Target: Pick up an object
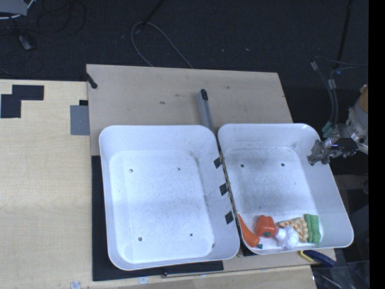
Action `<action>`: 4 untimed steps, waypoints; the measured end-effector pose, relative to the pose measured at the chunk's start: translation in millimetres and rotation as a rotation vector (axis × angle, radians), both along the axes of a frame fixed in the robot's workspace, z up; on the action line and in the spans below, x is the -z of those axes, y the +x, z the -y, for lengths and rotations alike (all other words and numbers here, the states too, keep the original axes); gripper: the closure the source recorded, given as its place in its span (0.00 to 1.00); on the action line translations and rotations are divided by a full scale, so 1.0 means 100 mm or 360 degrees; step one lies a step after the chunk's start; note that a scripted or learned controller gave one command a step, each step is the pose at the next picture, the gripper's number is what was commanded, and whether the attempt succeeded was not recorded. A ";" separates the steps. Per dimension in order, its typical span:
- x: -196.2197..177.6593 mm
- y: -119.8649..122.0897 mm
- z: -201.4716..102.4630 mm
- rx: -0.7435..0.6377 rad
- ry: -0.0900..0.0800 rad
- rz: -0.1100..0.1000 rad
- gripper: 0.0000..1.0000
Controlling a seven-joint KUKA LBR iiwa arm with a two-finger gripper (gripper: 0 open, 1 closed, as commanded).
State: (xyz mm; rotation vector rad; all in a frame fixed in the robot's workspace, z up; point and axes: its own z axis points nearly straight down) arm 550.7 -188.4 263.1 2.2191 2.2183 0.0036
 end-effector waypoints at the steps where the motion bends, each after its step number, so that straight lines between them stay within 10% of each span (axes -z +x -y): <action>1: -0.01 0.04 -0.56 -0.0007 0.0004 -0.0007 1.00; 4: 0.09 -0.04 -2.22 -0.0006 0.0003 -0.0008 1.00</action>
